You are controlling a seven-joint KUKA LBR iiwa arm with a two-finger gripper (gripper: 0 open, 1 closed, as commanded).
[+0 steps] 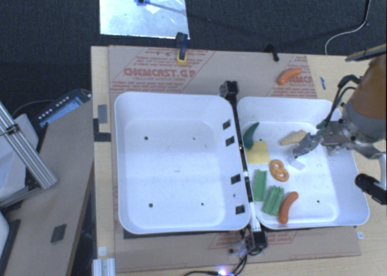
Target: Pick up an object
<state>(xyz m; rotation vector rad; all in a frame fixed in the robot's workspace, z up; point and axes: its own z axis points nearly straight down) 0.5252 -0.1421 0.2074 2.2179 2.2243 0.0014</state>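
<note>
Two shallow white plastic bins were seen side by side in the camera view: the left bin (175, 166) and the right bin (314, 208), where every loose object inside a bin was gathered. The two-finger gripper (304, 146) was seen low over the right bin's upper middle, reaching in from the right, just beside a pale tan bread-like piece (292, 138). Whether its fingers were parted or closed could not be told, and nothing was seen held between them.

In the right bin were counted one dark green curved pepper-like piece (250, 133), one yellow square block (259, 153), one orange pretzel-shaped ring (279, 170), one orange sausage-shaped piece (288, 205), the one tan piece, and what was judged to be two green ridged strips (267, 191), though their edges were hard to separate. A small white scrap (297, 163) lay under the gripper. One more orange sausage-shaped piece (289, 76) lay outside the bins on the brown board (163, 72).

A miss was judged the main risk: the tan piece lay beside the fingers rather than between them, so it could be nudged away on closing. The pretzel ring, being flat, could be slipped over.
</note>
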